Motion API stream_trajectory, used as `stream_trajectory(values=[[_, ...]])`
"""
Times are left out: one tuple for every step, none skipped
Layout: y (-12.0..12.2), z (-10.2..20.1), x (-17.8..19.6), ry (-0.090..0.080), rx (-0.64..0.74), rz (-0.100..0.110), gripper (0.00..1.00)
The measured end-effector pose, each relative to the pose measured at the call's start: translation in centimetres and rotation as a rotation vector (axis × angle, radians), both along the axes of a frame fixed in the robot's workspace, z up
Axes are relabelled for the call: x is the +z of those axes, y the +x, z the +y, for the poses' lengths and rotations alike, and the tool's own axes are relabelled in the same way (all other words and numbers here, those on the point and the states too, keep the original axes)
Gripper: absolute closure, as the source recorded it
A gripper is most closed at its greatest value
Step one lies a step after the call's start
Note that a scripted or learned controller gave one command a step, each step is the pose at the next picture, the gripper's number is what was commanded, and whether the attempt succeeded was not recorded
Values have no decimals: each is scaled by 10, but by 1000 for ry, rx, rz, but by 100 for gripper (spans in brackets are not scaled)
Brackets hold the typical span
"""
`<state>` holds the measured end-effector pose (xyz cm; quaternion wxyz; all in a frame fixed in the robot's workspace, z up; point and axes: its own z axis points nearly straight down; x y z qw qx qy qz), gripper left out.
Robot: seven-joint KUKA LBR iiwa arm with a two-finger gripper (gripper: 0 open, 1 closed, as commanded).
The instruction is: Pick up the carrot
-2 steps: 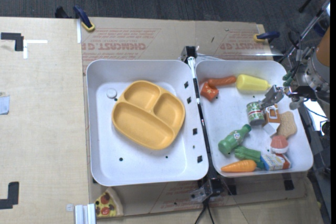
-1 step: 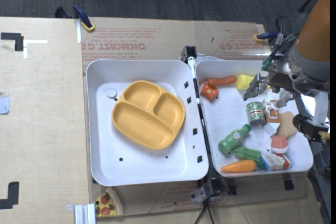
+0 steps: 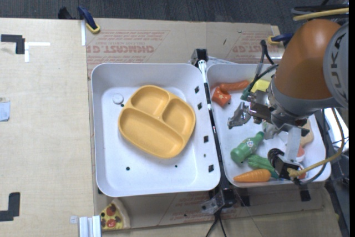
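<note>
The bench (image 3: pixel 44 136) is being occupied by two shallow white bins set side by side. The left bin (image 3: pixel 105 169) is being taken up by a yellow divided plate (image 3: pixel 157 120) lying roughly in its middle. The right bin (image 3: pixel 222 136) is being crowded with small toys, and it is being overhung by the grey arm (image 3: pixel 310 72) with its orange band, which is reaching in from the right.

The gripper (image 3: pixel 239 117) is being held above the middle of the right bin, pointing towards the bins' shared wall; whether it is wide or narrow cannot be told, and nothing is being seen in its grasp.

A green bottle (image 3: pixel 247 147) is lying just below the gripper, and an orange-red toy (image 3: pixel 221 97) is resting near the bin's far left corner.

The carrot (image 3: pixel 252 176) is lying flat along the near wall of the right bin, just beside a green toy, and apart from the gripper.

By this showing, the task is being judged not yet done: the carrot is untouched on the bin floor, and the approach, the grasp and the lift are all being left to do.
</note>
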<state>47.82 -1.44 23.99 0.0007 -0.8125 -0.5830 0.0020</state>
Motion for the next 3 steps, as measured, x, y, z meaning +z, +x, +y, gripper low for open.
stream_trajectory(values=[[17,71,126,-1,407,-5,0],[44,137,-48,0,237,3,0],[169,126,-150,4,311,-1,0]])
